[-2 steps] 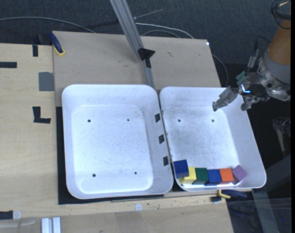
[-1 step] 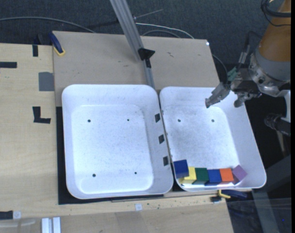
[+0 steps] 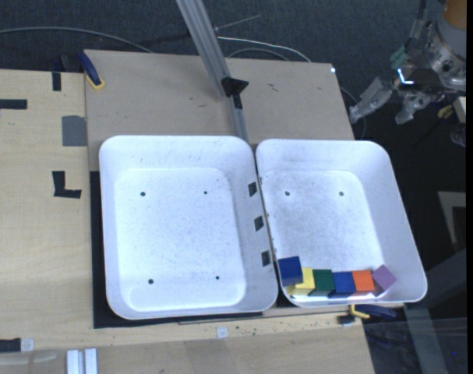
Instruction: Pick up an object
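Observation:
A row of small blocks lies against the near wall of the right bin (image 3: 392, 201): a blue block (image 3: 289, 269), a yellow one (image 3: 301, 284), a green one (image 3: 322, 280), another blue one (image 3: 344, 283), an orange one (image 3: 363, 280) and a purple one (image 3: 383, 276). My gripper (image 3: 379, 114) hangs high at the upper right, beyond the right bin's far corner and well away from the blocks. Its two fingers are spread open with nothing between them.
The left bin (image 3: 111, 209) sits beside the right one, joined by black clips (image 3: 259, 223). A slanted metal pole (image 3: 209, 45) with a black clamp (image 3: 234, 86) crosses the bench behind the bins. Cables run along the back, and a yellow-blue clip (image 3: 368, 312) sits at the front edge.

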{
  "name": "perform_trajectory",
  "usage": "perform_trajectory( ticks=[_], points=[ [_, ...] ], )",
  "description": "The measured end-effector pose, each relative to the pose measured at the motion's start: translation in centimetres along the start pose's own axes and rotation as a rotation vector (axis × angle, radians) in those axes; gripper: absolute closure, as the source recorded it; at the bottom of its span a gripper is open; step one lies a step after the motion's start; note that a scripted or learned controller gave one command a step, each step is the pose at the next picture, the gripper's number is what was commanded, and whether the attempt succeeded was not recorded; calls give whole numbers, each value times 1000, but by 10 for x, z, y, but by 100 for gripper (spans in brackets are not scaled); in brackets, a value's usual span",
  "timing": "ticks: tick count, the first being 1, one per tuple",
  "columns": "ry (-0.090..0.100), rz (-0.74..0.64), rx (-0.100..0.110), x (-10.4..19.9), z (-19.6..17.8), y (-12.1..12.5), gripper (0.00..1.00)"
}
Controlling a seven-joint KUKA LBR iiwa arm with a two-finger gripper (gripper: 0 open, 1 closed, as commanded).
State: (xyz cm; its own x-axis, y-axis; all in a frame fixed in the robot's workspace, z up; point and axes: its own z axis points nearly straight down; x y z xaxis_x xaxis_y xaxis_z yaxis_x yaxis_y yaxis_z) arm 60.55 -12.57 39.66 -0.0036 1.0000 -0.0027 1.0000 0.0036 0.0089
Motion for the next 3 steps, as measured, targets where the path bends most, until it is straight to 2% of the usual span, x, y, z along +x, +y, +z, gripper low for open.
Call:
perform_trajectory(
  ticks=[1, 2, 3],
  points=[
    [3, 4, 18, -8, 105, -8, 0],
    [4, 0, 9, 19, 75, -42, 0],
    [1, 7, 15, -30, 123, -29, 0]
  ],
)
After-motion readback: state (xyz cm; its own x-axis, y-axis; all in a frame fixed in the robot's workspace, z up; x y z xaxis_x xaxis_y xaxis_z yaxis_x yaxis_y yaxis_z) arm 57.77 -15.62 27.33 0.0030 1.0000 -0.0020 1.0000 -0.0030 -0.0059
